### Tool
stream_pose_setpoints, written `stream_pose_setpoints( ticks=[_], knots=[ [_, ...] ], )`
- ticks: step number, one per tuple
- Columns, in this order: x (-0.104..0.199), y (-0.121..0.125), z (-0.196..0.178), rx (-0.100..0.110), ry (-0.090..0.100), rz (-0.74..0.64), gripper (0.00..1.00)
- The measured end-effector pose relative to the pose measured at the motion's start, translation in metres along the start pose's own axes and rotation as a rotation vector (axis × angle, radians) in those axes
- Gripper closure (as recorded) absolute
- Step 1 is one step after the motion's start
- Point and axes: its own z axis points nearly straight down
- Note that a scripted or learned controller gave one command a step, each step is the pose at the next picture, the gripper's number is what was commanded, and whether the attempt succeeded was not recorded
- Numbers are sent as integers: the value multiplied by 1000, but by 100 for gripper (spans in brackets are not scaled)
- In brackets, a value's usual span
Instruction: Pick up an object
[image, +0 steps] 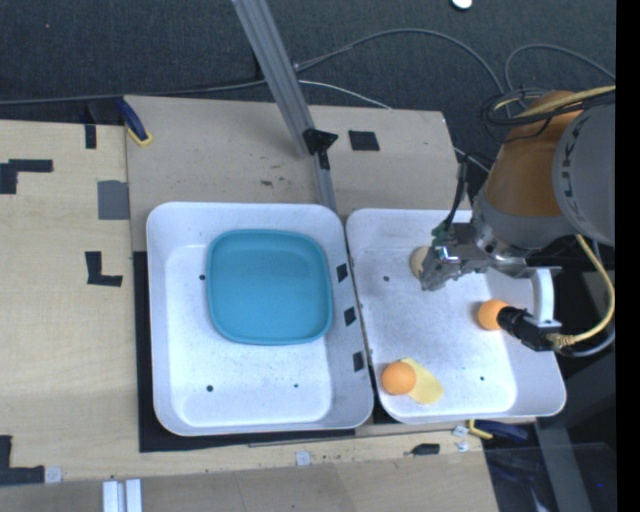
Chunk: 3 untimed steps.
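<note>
The left bin (165, 300) holds a blue plate (268, 285). In the right bin (530, 395) lie an orange ball (399, 377) touching a yellow piece (426, 386), another orange ball (489, 314), and a pale object (418, 262) just beside the hand (436, 272).

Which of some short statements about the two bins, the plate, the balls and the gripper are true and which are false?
1. The blue plate lies in the left bin. True.
2. An orange ball lies near the right bin's front edge. True.
3. The gripper is above the left bin. False: it is over the right bin.
4. Both orange balls touch each other. False: the second orange ball lies apart, near the right side.
</note>
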Motion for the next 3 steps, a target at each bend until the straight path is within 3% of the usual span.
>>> stream_pose_setpoints(
  ticks=[1,3],
  knots=[
    [-6,1,-44,1,0,0,100],
    [89,33,-53,4,1,-4,100]
  ],
)
